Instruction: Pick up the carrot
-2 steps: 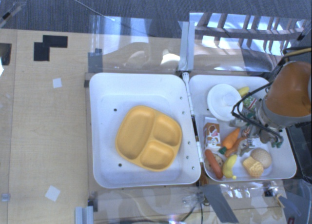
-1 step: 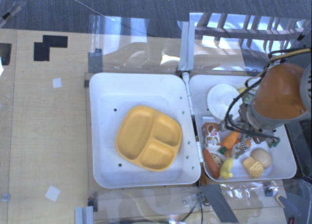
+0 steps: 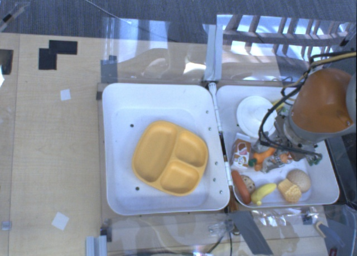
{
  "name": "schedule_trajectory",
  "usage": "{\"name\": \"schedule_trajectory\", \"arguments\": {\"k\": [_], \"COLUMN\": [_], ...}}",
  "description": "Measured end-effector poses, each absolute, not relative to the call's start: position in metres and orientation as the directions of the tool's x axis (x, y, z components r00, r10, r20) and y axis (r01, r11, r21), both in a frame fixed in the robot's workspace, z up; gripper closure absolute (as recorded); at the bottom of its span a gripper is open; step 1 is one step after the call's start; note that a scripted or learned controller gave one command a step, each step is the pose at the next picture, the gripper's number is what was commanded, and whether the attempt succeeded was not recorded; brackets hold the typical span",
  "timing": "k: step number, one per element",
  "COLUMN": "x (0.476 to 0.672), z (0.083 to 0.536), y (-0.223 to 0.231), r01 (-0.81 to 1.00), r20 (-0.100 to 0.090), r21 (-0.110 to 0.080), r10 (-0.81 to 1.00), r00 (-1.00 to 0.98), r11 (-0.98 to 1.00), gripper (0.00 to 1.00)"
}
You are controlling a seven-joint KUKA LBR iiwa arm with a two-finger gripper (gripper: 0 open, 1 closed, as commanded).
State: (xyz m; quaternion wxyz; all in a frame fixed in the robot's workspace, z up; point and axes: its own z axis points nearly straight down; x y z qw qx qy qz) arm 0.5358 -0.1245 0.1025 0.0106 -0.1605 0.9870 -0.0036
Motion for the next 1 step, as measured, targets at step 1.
{"name": "schedule_trajectory", "arguments": {"k": [1], "x": [0.5579], "z": [0.1879], "y": [-0.0772], "r01": [-0.532], "r20": [-0.012], "r21": [-0.006], "r10": [-0.532], "r00": [-0.847], "r11": [0.847], "gripper": [1.0]}}
